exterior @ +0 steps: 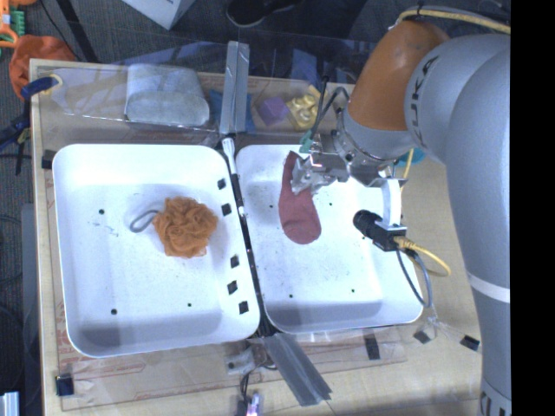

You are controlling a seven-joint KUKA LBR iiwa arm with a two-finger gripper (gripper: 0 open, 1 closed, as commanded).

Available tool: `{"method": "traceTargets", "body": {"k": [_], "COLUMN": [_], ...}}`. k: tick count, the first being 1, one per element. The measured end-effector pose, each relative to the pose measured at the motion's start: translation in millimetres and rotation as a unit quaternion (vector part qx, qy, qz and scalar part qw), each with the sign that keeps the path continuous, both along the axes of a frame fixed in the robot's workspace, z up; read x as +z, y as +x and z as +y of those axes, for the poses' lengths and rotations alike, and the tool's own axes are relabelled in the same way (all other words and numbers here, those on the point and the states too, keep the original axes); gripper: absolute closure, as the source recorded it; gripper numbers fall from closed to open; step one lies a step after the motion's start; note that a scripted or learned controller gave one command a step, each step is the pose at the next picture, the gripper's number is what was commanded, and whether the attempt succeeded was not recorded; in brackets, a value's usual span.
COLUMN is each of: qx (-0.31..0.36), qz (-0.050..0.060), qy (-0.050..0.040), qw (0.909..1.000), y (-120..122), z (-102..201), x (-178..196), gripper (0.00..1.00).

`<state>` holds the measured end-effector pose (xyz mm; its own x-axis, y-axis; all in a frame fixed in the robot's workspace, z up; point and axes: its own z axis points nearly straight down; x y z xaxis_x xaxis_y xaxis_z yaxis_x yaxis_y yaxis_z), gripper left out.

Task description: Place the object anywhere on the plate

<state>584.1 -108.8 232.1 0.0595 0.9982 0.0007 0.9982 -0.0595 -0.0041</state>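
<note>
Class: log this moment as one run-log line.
tool: over right bin, at maroon object's top end | orange scrubber: left bin

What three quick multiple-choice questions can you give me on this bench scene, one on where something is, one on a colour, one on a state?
1. Where does the orange scrubby ball lie?
A. In the left bin
B. In the right bin
C. On the bench outside the bins

2. What colour is the long soft object under the gripper?
A. Bright green
B. Dark red
C. Yellow

3. How does that dark red object sit?
A. Far from the gripper, in the left bin
B. Outside both bins
C. With its upper end right at the gripper, the rest over the right bin's floor

Answers:
1 A, the ball rests on the white floor of the left bin.
2 B, it shows maroon against the white bin.
3 C, its top meets the gripper; whether it is lifted or resting cannot be told.
</note>
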Motion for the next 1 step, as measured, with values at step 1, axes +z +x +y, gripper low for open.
{"method": "traceTargets", "body": {"k": [1], "qx": [0.105], "qz": [-0.003], "qy": [-0.0007], "qw": [0.9945], "y": [-32.3], "z": [49.8], "x": [71.7], "gripper": [1.0]}}
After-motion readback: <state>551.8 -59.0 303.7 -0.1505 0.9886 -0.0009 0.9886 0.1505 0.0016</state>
